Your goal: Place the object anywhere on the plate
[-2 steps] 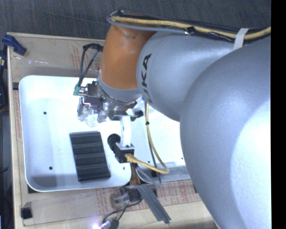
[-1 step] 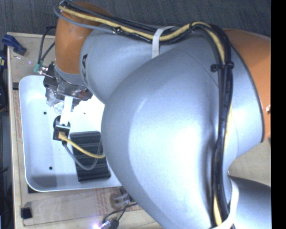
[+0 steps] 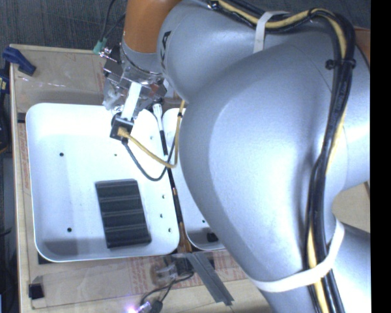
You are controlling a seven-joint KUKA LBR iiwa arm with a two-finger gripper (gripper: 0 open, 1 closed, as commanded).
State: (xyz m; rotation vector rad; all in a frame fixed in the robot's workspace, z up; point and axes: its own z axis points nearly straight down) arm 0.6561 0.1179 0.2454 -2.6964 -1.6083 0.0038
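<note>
Bright overhead light washes out the floor of the white bin (image 3: pixel 58 175) below the gripper (image 3: pixel 119 100), leaving it nearly featureless with glare. A soft grey shadow lies along the bin wall farthest from the gripper. The grey arm casing (image 3: pixel 260 162) to the gripper's right looms close and slightly soft, with smooth, broad highlights, and the surroundings above are dim.
</note>
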